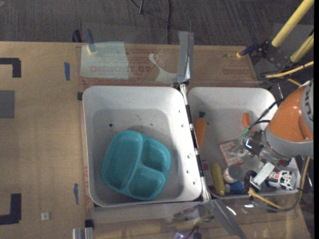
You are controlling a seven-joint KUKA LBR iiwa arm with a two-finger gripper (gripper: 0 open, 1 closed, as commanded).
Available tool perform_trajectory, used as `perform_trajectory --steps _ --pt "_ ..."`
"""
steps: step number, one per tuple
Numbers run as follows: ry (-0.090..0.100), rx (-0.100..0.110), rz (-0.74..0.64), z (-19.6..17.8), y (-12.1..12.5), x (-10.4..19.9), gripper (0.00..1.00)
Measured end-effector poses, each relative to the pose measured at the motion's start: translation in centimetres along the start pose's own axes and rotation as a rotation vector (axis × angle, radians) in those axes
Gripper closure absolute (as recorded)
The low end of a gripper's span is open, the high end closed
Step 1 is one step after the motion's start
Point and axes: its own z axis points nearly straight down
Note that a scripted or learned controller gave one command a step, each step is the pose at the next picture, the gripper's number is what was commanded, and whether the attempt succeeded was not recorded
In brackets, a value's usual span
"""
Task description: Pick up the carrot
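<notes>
Carrot [200, 129] lies along the right bin's [224, 96] left wall, green top toward the far edge. Gripper [251, 146] hangs over that bin's right side, apart from the carrot. How wide its grip is, can't tell.

The carrot [200, 131] — orange, green-topped — lies along the left wall of the right bin [229, 92], green end farthest from the camera.
</notes>
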Motion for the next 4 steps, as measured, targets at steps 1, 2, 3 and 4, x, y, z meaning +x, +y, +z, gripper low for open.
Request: perform_trajectory --steps 1,2,3,4 --pt "-0.009 0.002 -0.093 -0.4 -0.1 3.0 0.00" --pt "-0.006 0.000 -0.092 -1.4 0.0 3.2 1.00" --pt "-0.015 0.015 0.317 -9.2 -4.7 6.0 1.00" --pt "-0.010 0.014 -0.233 -12.3 -3.3 8.8 1.00"
